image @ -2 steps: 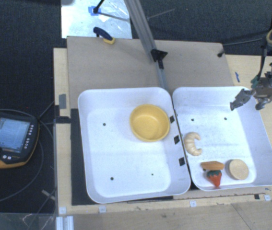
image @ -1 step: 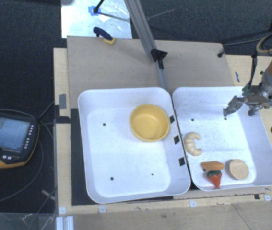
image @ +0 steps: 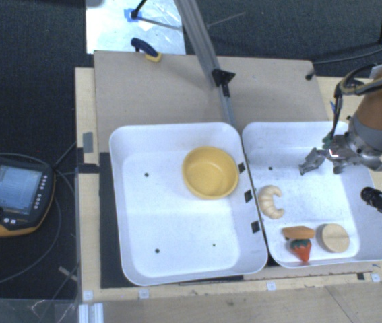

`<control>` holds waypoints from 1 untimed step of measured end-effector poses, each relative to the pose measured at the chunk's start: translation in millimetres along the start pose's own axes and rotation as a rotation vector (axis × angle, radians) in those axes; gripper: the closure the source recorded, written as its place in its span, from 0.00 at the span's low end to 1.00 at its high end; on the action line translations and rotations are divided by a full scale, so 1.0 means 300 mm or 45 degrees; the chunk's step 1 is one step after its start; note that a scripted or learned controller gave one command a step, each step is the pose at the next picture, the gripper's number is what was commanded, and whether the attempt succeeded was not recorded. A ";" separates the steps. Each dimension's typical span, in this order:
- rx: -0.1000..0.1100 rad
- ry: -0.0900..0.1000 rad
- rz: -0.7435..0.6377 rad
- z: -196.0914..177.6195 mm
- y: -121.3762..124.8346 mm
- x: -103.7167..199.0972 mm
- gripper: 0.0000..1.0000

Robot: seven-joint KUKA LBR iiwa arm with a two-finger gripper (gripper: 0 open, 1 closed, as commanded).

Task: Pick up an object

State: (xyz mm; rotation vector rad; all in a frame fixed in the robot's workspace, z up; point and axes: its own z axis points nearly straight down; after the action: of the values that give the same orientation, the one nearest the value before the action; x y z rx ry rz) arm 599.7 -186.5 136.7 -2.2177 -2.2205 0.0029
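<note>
Broadly, the table (image: 271,86) carries two white bins side by side, their inner rims touching along a middle seam. The left bin (image: 143,247), well away from the claw, is mostly bare floor, with a yellow bowl (image: 209,172) sitting upright near its upper right corner, close to the seam. The right bin (image: 292,140) lies under the arm (image: 379,116), which comes in over the bin's right rim. The claw (image: 323,161) hangs over the upper right part of that bin, its two fingers spread apart with nothing between them. Bare white floor lies all around it there. Below the claw and toward the seam lies a pale croissant (image: 271,202), apart from the rim. Lower, along the bin's near edge, rest a round tan disc (image: 333,238), a small orange piece (image: 298,233) and a red strawberry-like piece (image: 302,249), the last two touching. These three crowd the near rim.
</note>
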 end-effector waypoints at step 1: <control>-0.001 0.000 0.001 0.162 -0.002 0.001 0.00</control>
State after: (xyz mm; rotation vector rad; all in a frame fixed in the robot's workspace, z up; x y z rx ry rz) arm 598.9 -186.1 88.2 -2.2192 -2.2199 0.0026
